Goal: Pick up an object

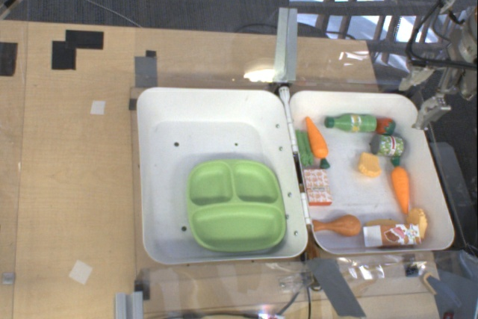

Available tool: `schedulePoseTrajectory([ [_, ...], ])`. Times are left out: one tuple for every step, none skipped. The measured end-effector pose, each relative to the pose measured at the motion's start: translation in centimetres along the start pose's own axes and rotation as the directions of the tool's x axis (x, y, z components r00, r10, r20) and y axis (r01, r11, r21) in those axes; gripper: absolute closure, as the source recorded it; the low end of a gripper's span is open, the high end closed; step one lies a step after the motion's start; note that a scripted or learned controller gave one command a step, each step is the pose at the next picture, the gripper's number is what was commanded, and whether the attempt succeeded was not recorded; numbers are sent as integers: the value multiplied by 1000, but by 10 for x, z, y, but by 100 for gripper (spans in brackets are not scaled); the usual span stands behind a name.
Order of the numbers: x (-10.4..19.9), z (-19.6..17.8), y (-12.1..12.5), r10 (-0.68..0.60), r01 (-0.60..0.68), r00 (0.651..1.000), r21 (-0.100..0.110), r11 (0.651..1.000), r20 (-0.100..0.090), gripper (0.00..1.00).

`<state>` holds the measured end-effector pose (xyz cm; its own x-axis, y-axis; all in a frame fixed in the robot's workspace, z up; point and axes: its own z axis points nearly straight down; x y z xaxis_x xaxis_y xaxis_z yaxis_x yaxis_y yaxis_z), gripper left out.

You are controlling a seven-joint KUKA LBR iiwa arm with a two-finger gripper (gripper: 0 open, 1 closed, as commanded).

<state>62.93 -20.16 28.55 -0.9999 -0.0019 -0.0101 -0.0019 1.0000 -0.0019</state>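
Observation:
The right bin [351,194] holds several toy foods: a green bottle [352,122], a dark can [389,146], a yellow cheese wedge [369,164], two carrots [317,138] [401,189], a green pod [302,148], a red-and-white carton [317,187], a drumstick [340,225] and a brown packet [392,234]. My gripper [435,102] hangs at the bin's far right corner, above the rim, and is apart from all of them. Nothing hangs from it.
A green divided plate [235,204] lies in the left bin [164,131]. A metal post [287,45] stands behind the wall between the bins. Cables and a frame crowd the upper right. Wooden bench lies to the left.

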Motion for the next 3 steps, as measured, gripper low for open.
schedulePoseTrajectory([
  [75,121,-3,-241,241,971,-4,971,-6,0],
  [81,177,-4,-273,273,962,11,962,17,0],
  [70,184,-5,-334,334,942,17,942,20,0],
])
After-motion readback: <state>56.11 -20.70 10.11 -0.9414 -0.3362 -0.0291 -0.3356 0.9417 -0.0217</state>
